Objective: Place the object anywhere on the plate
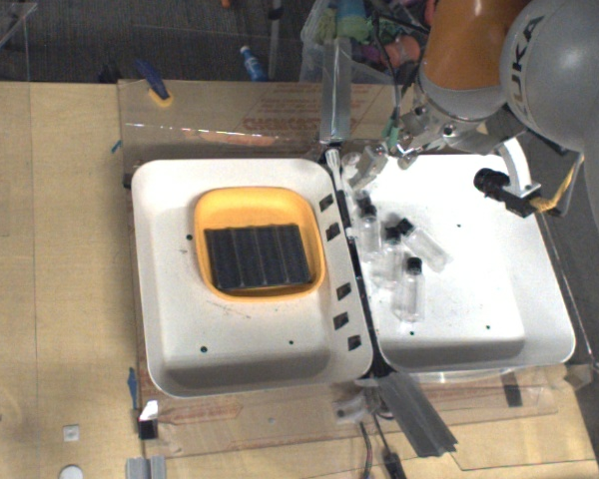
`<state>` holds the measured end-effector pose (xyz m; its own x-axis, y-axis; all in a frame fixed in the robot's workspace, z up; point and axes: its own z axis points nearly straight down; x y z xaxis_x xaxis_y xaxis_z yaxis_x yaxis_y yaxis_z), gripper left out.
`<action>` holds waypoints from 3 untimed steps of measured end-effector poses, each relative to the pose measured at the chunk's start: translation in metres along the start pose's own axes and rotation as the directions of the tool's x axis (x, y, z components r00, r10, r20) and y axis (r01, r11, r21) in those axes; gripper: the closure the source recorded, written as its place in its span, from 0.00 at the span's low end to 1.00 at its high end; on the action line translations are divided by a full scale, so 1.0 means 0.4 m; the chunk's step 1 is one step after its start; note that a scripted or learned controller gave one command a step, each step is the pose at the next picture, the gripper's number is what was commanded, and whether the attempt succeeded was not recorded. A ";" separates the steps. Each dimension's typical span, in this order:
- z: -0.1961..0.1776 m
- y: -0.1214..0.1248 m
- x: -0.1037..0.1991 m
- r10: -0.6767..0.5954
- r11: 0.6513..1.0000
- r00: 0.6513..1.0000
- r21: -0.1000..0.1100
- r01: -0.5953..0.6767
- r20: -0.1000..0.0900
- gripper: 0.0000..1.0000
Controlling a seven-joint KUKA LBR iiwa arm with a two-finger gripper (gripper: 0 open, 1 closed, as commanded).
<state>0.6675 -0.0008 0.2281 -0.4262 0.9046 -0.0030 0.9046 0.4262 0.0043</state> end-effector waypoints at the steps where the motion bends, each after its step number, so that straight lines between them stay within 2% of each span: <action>1: -0.009 0.000 -0.001 -0.107 0.994 0.994 0.000 0.107 0.000 0.00; 3: -0.007 -0.006 -0.011 -0.213 0.977 0.977 0.002 0.213 -0.001 0.00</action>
<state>0.6673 -0.0058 0.2307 -0.6091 0.7931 -0.0029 0.7931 0.6091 0.0017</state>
